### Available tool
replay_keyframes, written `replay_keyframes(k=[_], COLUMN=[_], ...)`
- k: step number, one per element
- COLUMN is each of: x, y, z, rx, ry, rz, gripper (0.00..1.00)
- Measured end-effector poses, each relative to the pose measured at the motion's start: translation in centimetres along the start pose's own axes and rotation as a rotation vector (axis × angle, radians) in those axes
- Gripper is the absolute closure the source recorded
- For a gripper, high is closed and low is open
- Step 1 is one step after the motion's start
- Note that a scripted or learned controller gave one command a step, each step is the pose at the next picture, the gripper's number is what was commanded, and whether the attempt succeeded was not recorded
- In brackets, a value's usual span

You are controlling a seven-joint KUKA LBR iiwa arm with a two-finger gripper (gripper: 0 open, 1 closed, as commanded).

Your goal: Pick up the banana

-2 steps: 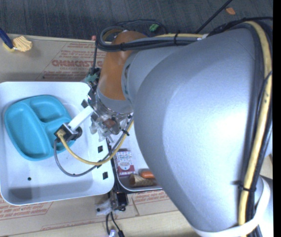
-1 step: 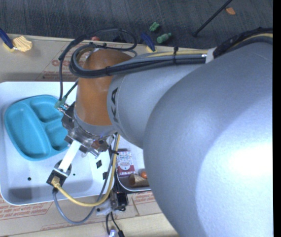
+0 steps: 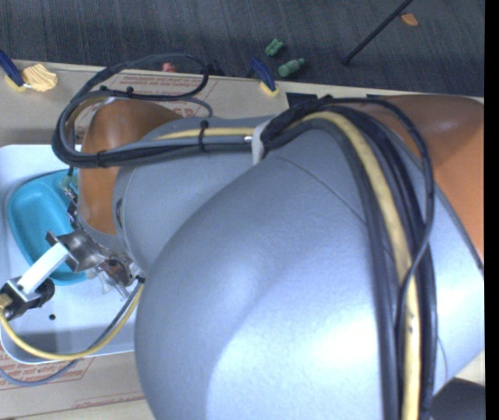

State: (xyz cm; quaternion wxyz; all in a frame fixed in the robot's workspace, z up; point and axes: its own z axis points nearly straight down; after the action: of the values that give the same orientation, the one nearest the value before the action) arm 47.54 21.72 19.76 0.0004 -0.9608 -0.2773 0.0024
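Observation:
My grey arm (image 3: 319, 269) with its orange band (image 3: 114, 160) covers most of the camera view and reaches down into the left white bin (image 3: 0, 169). The gripper (image 3: 101, 265) hangs low over the bin's middle, largely hidden under the wrist. A bright blue bowl-like object (image 3: 39, 217) lies in the bin just left of the wrist, touching or very close to it. A white bracket (image 3: 44, 274) with a black end and a yellow cable (image 3: 57, 350) sticks out from the wrist toward the bin's near left corner.
Black and yellow cables (image 3: 144, 81) loop over the arm. Blue clamps (image 3: 9, 66) (image 3: 263, 75) sit on the bench's far edge, one beside a yellowish piece (image 3: 41, 79). Small green items (image 3: 283, 58) lie on the dark floor beyond. The arm hides the right bin.

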Motion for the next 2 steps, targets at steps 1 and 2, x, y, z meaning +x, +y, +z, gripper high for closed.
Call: replay_keyframes(k=[1,2], x=[0.0,-3.1], y=[0.0,5.0], z=[0.0,-13.3], rx=[-0.001,-0.001], ry=[0.001,0.003], rz=[0.001,0.079], gripper=[0.0,0.0])
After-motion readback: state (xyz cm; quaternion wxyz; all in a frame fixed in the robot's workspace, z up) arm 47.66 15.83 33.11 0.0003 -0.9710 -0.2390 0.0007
